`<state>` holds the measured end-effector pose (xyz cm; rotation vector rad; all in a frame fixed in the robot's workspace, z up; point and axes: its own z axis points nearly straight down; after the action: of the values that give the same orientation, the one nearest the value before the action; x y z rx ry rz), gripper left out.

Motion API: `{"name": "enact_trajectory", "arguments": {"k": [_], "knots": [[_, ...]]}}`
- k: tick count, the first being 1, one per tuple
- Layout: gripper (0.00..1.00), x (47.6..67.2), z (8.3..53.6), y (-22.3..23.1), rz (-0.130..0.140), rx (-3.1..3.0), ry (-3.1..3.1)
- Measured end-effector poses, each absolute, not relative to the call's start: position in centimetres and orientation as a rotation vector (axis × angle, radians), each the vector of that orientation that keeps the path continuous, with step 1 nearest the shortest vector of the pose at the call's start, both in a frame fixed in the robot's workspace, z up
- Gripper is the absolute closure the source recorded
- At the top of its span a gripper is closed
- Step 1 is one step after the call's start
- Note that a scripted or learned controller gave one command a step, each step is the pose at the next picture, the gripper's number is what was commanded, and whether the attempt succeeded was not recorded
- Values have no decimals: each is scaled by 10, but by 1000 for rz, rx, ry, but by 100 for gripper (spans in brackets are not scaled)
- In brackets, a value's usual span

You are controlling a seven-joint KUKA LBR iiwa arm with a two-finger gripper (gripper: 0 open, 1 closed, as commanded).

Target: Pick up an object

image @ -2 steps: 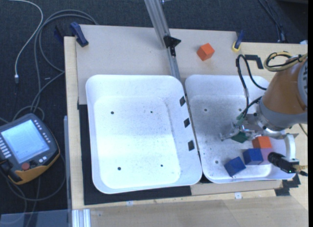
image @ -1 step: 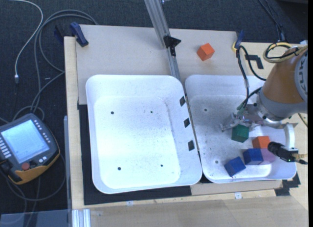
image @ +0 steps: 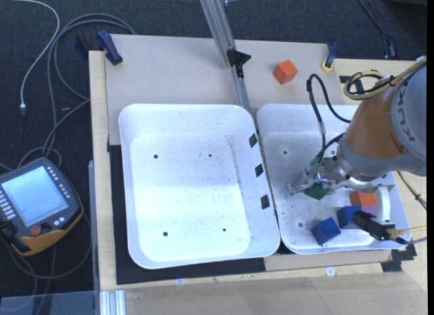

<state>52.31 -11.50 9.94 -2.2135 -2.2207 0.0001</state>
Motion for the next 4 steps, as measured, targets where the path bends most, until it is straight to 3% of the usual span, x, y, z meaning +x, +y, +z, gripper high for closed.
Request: {"name": "enact_trajectory", "arguments": {"k": [1, 2, 3, 4], "knots": [[100, 525, 110, -117, -4, -2220, -2222], [100, 523, 125, -115, -4, -2222, -2224], [0, 523, 124, -115, -3, -2222, -2223], [0, 584, 99, -81, -5, -2216, -2229]]}}
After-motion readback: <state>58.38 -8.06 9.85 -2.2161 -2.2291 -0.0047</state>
